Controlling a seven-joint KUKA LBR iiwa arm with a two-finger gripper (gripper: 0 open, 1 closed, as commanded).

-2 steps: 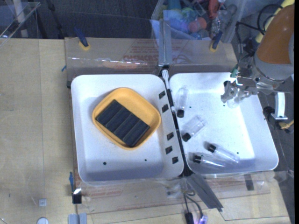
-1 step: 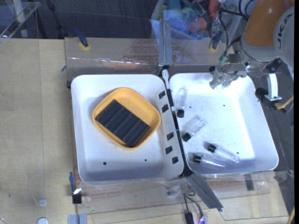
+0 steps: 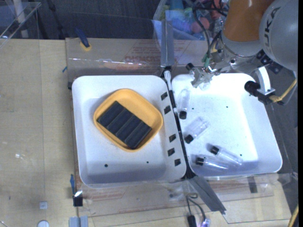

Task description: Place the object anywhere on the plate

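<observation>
A yellow square plate lies in the left bin. A black ribbed rectangular object rests flat on the plate and covers most of its middle. My gripper hangs over the back edge of the right bin, well to the right of the plate. Nothing can be seen in it. The arm's orange band and grey wrist are at the top right.
Several clear vials with black caps lie in the right bin: one near the divider, one in the middle, two near the front. A box of colourful items stands behind the bins. The divider wall separates the bins.
</observation>
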